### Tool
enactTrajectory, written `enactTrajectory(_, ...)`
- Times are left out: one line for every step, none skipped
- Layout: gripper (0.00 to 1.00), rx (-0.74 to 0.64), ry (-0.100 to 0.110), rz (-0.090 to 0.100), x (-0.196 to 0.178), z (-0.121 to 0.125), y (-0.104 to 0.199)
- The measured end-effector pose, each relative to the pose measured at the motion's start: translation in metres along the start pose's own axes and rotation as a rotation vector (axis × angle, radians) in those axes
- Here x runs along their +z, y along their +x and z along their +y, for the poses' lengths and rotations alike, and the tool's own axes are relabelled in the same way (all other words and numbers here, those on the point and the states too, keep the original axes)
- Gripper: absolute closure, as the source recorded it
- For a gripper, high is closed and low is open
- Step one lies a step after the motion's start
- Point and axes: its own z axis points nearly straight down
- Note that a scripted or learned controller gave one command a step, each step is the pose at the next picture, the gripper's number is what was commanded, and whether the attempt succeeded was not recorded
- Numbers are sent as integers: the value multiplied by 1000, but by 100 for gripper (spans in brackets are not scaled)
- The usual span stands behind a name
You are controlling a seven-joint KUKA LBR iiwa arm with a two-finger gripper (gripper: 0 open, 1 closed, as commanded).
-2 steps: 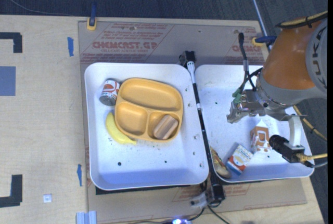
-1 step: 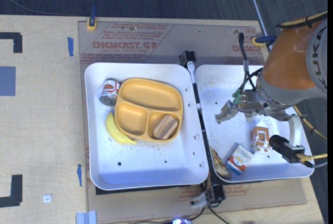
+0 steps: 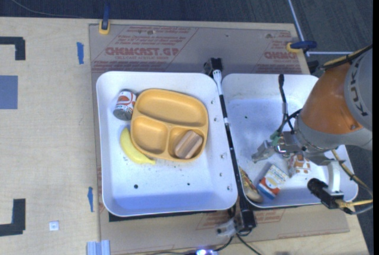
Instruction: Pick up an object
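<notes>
My gripper (image 3: 278,157) hangs low over the right bin (image 3: 249,107), near its front half, and it is open with nothing visibly between its fingers. One grey finger (image 3: 261,153) points to the left. A small white carton with orange and blue print (image 3: 272,179) lies on the bin floor just in front of the gripper, apart from it. A brownish-yellow item (image 3: 250,187) sits in the bin's front left corner. A small orange-and-white thing (image 3: 301,163) shows beside the right finger, partly hidden.
The left bin (image 3: 166,193) holds a yellow divided tray (image 3: 169,107) with a tan bun (image 3: 188,144) in its right compartment. A can (image 3: 124,105) lies at the tray's left, and a banana (image 3: 132,149) lies under its front left edge. The arm (image 3: 337,107) covers the right bin's right side.
</notes>
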Motion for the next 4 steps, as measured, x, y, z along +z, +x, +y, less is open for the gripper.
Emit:
enactTrajectory(0,-3,-18,-4,10,-15,5)
enactTrajectory(0,-5,-17,-1,10,-15,3)
enactTrajectory(0,-3,-18,-4,11,-15,5)
enactTrajectory(0,-3,-18,-3,10,-15,4)
